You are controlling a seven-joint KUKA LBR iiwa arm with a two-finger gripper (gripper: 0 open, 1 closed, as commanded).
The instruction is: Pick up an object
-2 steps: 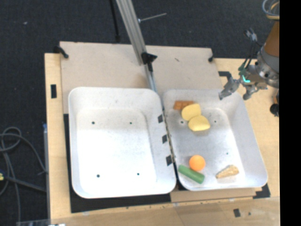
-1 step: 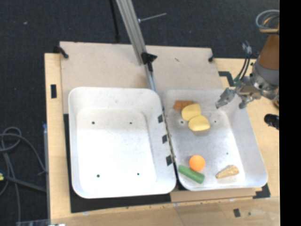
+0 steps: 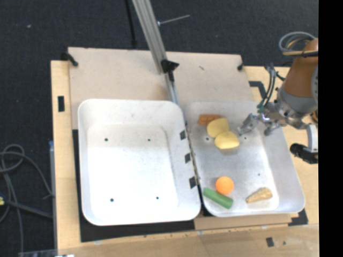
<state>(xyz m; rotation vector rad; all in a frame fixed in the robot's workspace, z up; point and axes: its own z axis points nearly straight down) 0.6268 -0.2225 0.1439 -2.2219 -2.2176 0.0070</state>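
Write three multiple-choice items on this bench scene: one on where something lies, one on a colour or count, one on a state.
1. Where does the orange ball lie?
A. left bin
B. right bin, near front
C. on the bench

2. How many pale yellow pieces lie together in the right bin?
A. two
B. four
C. none

3. How does the gripper stand?
A. clamped on the green stick
B. over the right bin's far side, holding nothing
C. over the left bin

Answers: 1 B, the ball sits beside the green stick. 2 A, two touch each other. 3 B, nothing lies between its fingers.
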